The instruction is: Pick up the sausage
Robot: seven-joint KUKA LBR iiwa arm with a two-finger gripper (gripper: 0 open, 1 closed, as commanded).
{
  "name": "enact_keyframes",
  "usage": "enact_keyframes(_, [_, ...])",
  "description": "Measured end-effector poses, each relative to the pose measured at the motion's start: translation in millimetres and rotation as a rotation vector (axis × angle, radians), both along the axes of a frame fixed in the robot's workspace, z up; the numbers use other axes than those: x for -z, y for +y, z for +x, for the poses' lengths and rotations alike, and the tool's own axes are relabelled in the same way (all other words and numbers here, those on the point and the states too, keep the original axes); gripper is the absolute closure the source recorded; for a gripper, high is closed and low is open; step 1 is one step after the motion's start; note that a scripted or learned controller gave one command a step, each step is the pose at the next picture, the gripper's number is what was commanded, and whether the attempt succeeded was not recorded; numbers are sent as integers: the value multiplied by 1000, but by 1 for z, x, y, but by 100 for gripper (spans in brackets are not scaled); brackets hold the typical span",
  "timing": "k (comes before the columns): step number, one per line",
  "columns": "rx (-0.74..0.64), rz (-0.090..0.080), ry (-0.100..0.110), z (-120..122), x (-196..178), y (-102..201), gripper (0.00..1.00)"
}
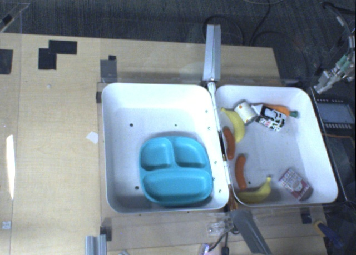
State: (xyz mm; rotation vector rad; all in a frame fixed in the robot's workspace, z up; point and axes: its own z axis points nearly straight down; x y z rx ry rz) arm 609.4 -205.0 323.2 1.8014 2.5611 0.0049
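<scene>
**Camera view: two sausages wait in the right bin**

Camera view looks down on two white bins on the desk (50, 154). Taking the blue divided plate (176, 170) in the left bin (119, 109) as the landmark, every loose item lies to its right, across the shared wall in the right bin (311, 137).

One sausage (228, 141) lies just right of the plate, pressed along that wall, partly beneath a banana (236, 124); the wall probably leaves little room for a finger on that side. A second sausage (240, 171) lies farther right, its lower end touching another banana (257, 190), with more free floor around it, so it looks the easier target.

Farther right are a carrot (281, 110), a small carton (271, 119) and a wrapped packet (295, 184).

At the frame's upper right, well away from the plate, is something that may be the pincer (332, 76); I cannot tell how it is set, and nothing is seen in it.
</scene>
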Motion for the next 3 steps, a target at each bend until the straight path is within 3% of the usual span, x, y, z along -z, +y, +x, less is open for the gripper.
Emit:
enact_keyframes(1, [-184, 0, 6, -60, 42, -1, 0])
enact_keyframes(2, [-188, -3, -2, -58, 30, 0, 100])
enact_keyframes(3, [-188, -3, -2, -58, 30, 0, 0])
